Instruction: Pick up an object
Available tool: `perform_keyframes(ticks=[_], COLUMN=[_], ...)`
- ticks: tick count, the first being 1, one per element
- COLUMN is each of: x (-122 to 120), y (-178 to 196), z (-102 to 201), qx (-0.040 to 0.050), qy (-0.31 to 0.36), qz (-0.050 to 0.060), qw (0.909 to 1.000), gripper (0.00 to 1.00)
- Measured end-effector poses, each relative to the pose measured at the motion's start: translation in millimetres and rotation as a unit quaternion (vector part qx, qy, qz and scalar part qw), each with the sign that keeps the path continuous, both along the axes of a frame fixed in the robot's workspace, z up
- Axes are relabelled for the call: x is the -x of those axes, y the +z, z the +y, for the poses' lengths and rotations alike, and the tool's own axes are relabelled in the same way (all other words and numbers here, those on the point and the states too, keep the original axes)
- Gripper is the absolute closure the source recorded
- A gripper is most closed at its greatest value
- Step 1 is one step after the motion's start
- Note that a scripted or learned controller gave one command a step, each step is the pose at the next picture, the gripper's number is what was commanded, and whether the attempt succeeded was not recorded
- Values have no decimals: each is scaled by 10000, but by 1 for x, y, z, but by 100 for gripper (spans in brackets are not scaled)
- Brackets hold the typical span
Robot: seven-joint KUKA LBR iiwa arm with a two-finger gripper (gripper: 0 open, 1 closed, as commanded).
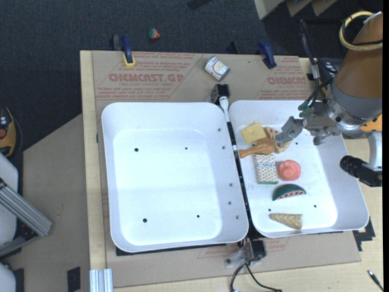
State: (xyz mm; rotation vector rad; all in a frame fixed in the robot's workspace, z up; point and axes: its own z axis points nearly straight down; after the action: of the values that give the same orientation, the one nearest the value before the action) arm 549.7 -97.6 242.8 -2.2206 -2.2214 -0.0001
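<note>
The right bin [340, 215] holds several small items. There is a yellow block [251, 131], a tan-orange piece [260, 147], a checkered packet [265, 168], a red round piece [290, 170], a green and red watermelon slice [288, 192] and a tan wedge [287, 220]. My gripper [304, 135] hangs over the bin's upper part, just right of the tan-orange piece. It is open, its two grey fingers spread apart with nothing between them. The left fingertip [285, 136] is close to the tan-orange piece.
The left bin [115, 163] lies beside the right one, and a black strip runs between them. A small white box [216, 68] and two blue clamps [127, 52] [265, 53] sit on the bench's far edge. A black part [361, 169] juts in at the right.
</note>
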Motion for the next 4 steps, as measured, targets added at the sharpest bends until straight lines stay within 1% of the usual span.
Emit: perform_keyframes(ticks=[1,2,3,4], x=[-24,-100,-62,-64], y=[-124,-156,-154,-143], z=[3,-7,-24,-25], qx=[-10,19,9,32], qy=[1,9,-6,-9], qz=[60,-39,-36,-60], qw=[10000,10000,10000,10000], gripper=[0,0,0,100])
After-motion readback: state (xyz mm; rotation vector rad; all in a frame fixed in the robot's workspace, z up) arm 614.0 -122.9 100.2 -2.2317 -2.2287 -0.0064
